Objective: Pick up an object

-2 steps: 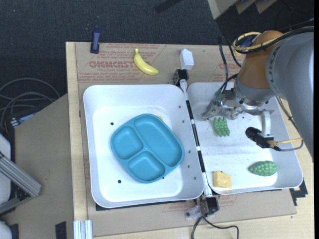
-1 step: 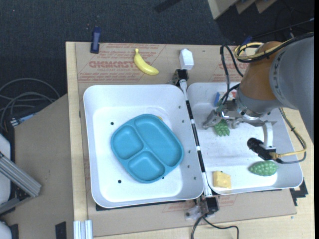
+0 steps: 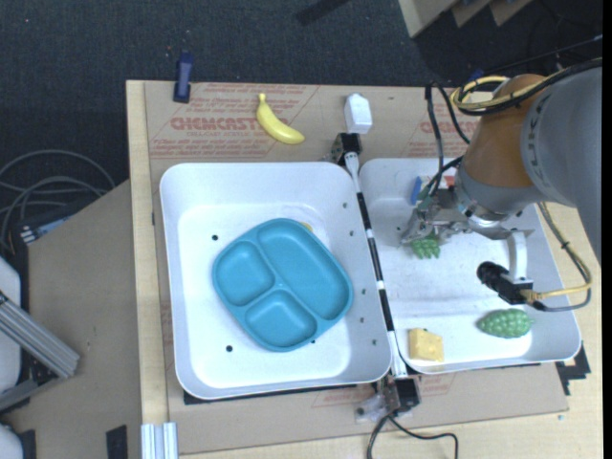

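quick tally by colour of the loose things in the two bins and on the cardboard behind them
Blue: 1, the divided plate in the left bin
Green: 2, a small piece at the gripper and a bumpy piece, both in the right bin
Yellow: 2, a block in the right bin and a banana on the cardboard
Total: 5

Dark blue carpet point(image 3: 76, 55) — grey cables point(image 3: 38, 194)

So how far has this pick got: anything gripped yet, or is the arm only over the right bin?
Done: the gripper is down in the right bin, right at a small green object. In hand: closing in on it; no grasp is visible. Left: gripping and lifting. The yellow block and green bumpy object lie apart, near the bin's front edge.
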`<state>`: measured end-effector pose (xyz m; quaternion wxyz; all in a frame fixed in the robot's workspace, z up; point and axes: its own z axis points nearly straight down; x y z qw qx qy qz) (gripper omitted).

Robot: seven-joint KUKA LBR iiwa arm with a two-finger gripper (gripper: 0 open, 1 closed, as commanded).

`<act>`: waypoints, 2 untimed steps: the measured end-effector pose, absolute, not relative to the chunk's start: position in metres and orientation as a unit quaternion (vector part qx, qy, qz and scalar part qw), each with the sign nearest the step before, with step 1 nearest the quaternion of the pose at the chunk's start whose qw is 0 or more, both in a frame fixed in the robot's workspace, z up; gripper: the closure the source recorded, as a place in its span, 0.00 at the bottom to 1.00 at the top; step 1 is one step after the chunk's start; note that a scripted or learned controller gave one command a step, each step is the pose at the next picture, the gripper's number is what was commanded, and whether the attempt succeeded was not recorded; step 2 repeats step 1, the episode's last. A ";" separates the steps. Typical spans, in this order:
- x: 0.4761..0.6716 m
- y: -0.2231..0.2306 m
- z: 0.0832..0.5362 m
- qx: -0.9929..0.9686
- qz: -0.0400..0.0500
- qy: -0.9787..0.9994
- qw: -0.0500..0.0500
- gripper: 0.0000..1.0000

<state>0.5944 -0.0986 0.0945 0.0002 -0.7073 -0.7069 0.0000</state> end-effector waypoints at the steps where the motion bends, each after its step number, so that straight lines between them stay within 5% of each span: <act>1: 0.554 -0.070 0.185 -0.707 -0.001 -0.707 -0.001 1.00; 2: 0.554 -0.070 0.185 -0.707 -0.001 -0.707 -0.001 1.00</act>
